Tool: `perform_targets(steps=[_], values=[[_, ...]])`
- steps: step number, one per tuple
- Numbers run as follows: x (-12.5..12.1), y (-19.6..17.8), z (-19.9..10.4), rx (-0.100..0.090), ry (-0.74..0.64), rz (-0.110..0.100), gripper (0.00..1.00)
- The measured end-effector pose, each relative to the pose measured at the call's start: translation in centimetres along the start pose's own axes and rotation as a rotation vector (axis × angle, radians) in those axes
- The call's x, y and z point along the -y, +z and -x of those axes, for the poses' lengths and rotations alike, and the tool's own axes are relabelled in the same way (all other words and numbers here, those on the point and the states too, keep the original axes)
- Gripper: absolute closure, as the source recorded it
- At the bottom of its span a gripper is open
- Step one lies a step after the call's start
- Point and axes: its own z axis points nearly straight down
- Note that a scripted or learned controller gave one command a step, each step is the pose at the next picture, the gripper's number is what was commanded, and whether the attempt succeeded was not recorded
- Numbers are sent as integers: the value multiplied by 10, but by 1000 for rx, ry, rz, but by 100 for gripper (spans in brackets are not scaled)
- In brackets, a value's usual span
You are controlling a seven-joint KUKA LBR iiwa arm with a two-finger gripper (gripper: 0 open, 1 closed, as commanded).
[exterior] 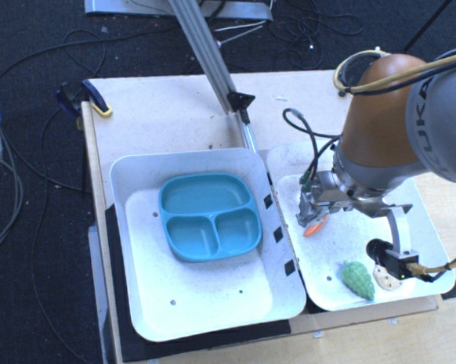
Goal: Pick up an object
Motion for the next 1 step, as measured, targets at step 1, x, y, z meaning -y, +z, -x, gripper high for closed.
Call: perform_targets(steps=[1], values=[[0,-4,-62,0,-1,2,100]])
